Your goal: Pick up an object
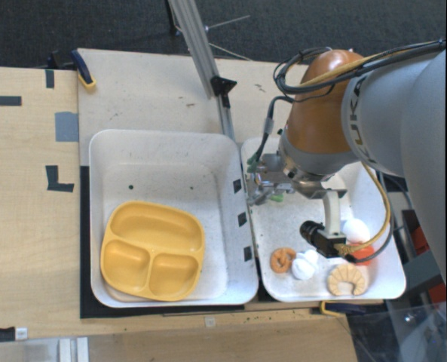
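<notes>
Two bins: side by side on the tabletop [27, 202].
Left bin [163, 157]: yellow divided plate [153, 250].
Right bin [385, 274]: croissant [347, 279], small pretzel [283, 259], white pieces [306, 265].
Gripper [262, 191]: over right bin's upper left; fingers' state cannot be told.

A yellow divided tray [154, 250] sits in a white speckled bin [163, 157]. In the neighbouring white bin [385, 277] lie a tan croissant [348, 279], a brown pretzel [283, 259] and white pieces [306, 265]. The arm [374, 96] is grey with an orange band [321, 119]; the table [19, 202] is pale wood.
</notes>
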Tool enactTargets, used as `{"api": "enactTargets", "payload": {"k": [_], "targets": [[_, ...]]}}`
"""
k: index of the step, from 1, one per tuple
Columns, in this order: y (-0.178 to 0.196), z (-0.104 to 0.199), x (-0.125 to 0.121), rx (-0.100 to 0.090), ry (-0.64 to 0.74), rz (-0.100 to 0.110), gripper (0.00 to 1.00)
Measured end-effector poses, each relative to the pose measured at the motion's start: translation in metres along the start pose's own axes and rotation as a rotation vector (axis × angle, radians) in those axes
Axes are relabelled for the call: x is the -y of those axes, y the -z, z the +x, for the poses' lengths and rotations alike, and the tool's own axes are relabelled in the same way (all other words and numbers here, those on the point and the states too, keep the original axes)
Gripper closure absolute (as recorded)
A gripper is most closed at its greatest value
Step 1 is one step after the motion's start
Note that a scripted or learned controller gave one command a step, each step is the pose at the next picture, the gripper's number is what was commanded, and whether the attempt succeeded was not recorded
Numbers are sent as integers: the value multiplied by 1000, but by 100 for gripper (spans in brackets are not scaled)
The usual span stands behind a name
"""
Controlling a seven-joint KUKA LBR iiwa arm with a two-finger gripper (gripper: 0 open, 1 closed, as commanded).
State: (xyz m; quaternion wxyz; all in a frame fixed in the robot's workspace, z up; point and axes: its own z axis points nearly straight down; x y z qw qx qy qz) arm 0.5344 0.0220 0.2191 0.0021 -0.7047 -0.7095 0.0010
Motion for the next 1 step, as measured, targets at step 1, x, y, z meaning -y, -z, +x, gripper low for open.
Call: {"api": "enactTargets", "payload": {"k": [1], "targets": [[5, 60, 23, -1, 2, 0, 100]]}}
